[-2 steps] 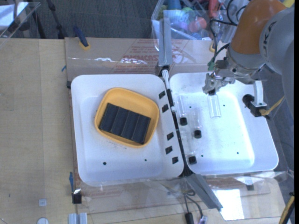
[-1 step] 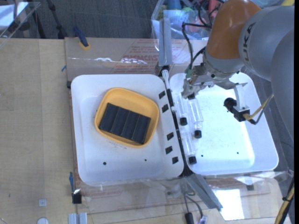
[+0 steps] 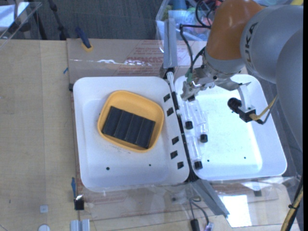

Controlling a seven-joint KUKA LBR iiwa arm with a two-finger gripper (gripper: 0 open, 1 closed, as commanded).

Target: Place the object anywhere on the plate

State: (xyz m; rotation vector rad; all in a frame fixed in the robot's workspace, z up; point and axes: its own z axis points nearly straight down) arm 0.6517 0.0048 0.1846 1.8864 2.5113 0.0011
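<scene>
sitting side by side on the bench (image 3: 33,129) are two shallow white bins. the left bin (image 3: 91,170) holds a yellow plate (image 3: 108,107) with rounded corners, lying a little tilted toward the bin's upper middle. on the plate rests a flat dark grey object (image 3: 129,127), ribbed into several parallel strips, covering most of the plate's floor and lying wholly inside its rim. the rest of the left bin's floor shows a couple of small dark specks near the front edge.

the right bin (image 3: 250,153) has a mostly bare white floor. along its left side, near the divider between the bins, lies a clear plastic strip (image 3: 195,124) with a few small black knobs on it. a row of small black tabs runs down the divider itself.

the grey arm (image 3: 276,37) with its orange band (image 3: 231,28) reaches in from the right and hangs over the upper part of the right bin. the gripper (image 3: 190,91) sits near that bin's upper left corner, close to the top of the clear strip, well apart from the plate. it cannot be told from this slant how it stands, and nothing can be seen held in it. a black fitting with a yellow cable (image 3: 260,115) hangs from the wrist above the right bin's floor.
</scene>
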